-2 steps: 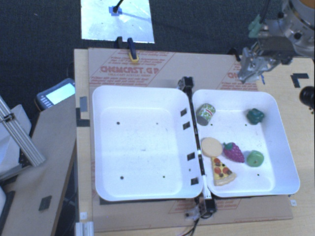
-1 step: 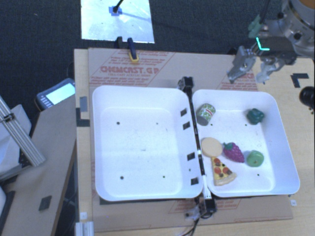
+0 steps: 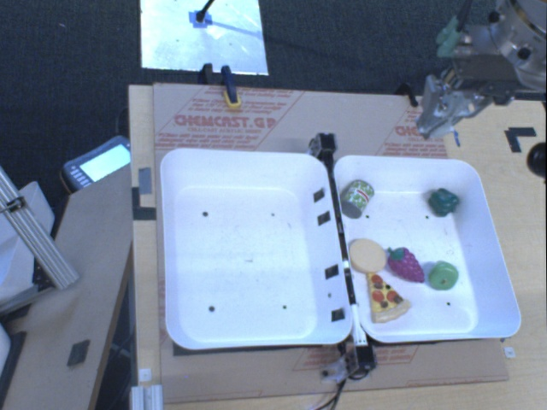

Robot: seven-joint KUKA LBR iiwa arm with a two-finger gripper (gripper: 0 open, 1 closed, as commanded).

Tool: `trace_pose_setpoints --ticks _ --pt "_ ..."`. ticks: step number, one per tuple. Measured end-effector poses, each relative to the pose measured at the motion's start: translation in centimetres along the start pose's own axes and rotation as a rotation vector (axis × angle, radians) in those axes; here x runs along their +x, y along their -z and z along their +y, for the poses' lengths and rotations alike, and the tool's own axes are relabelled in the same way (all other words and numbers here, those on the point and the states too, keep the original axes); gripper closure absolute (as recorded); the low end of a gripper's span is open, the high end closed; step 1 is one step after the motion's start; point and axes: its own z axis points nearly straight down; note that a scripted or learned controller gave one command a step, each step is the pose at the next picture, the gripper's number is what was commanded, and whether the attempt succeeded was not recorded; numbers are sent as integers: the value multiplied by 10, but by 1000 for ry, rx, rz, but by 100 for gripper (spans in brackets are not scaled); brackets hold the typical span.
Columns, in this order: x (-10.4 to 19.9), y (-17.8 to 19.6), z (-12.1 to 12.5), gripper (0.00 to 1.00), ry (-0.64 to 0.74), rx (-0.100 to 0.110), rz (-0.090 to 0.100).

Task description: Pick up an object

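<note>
Two white bins sit below me; my gripper hovers beyond the right one, jaw state I can't tell.

The robot's arm came in from the top right corner. Its gripper hung low at the arm's end, pointing down and a little left

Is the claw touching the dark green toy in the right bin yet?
Apart. The camera view shows the claw above the right bin's far rim, with bare white floor between it and the dark green toy.
</note>
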Motion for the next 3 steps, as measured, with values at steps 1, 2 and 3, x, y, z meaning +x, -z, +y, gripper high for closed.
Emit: trace_pose_setpoints --ticks 1,2,3 --pt "0 0 0 0 1 0 0" --pt "0 11 1 100 5 -3 0" --pt "0 11 1 0 7 -2 0"
